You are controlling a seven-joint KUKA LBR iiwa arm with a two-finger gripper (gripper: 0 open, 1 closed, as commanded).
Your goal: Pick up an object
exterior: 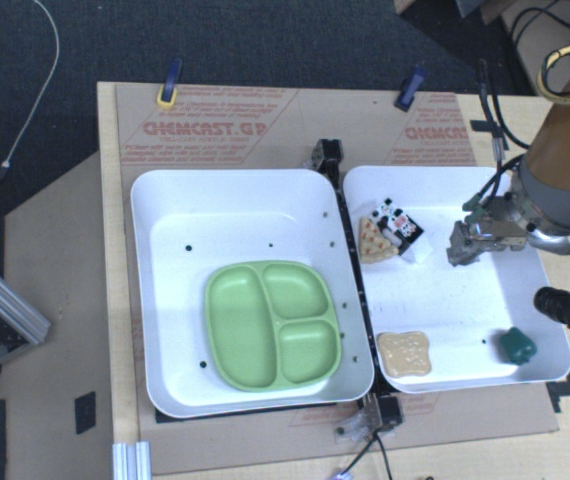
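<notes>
In the right bin lie a tan waffle-like piece with a black-and-white toy against it near the left wall, a beige bread slice at the front left, and a dark green object at the front right. My gripper hangs over the right half of this bin, to the right of the black-and-white toy and apart from it. Nothing shows between its fingers.
The left bin holds a light green divided plate. A black clamp sits at the back between the bins, and blue clips mark the board's far edge. The arm's orange band rises at the right.
</notes>
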